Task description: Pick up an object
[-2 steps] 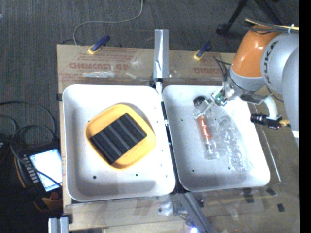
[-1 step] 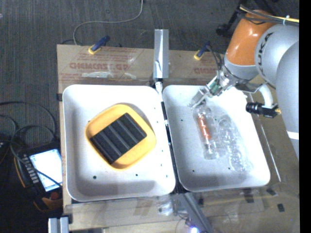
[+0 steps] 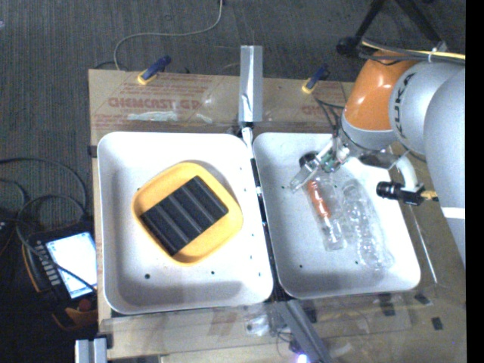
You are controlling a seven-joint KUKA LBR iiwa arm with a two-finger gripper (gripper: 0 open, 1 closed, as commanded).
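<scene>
Looking down at a slant, the camera showed two shallow white bins side by side on a bench. The left bin (image 3: 113, 225) held a yellow tray-like object (image 3: 189, 212) with a dark ribbed insert, lying tilted near the middle. The right bin (image 3: 287, 267) held a clear tube with an orange band (image 3: 324, 210) and, just beside it, a crinkled clear plastic bottle (image 3: 363, 229), both lying flat and running from upper left to lower right.

The grey arm reached in from the right, and its gripper (image 3: 316, 169) hung low over the upper end of the tube. How wide it stood could not be told; nothing was visibly held in it.

Both clear items looked light, smooth and likely slippery. The bottle seemed thin-walled and apt to crumple or squirt sideways when squeezed. The tube looked stiffer, so a hold across its narrow width near the orange band seemed the safer choice.
</scene>
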